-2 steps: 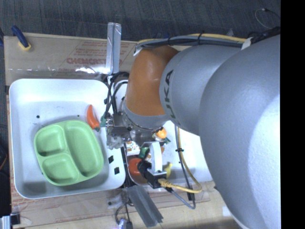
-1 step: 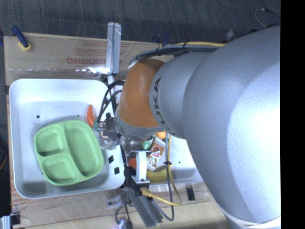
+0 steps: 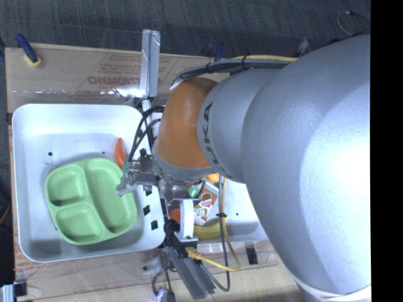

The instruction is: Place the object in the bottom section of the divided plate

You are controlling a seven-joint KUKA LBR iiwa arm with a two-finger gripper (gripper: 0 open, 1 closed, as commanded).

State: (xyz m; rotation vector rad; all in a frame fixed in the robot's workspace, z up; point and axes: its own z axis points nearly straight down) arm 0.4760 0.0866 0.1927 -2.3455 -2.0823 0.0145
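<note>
you have the arm [image 3: 264,137] bulking over the right bin [image 3: 252,216], so most of what lies there is hidden from you. the hand [image 3: 129,182] sits at the wall between the two bins, just at the right edge of the green plate [image 3: 88,200] in the left bin [image 3: 38,131]. you cannot tell whether it is spread or pressed together, and nothing shows between its tips, so do not count on a grip.

which object is meant is unclear to you. an orange piece [image 3: 119,151] lies in the left bin just above the plate's right rim, and a yellow thing [image 3: 208,230] and a printed packet [image 3: 206,205] peek out under the wrist in the right bin.

your risks, as a judgement: if the hand carries nothing, a release here does no good. if it does carry something, it hangs over the plate's large right section rather than the bottom one, so a drop now could land in the wrong compartment or on the rim and roll off. the plate is light and loose in the bin; a low pass could nudge or tip it. the cables [image 3: 141,137] by the wrist hang close to the bin wall and could snag.
</note>
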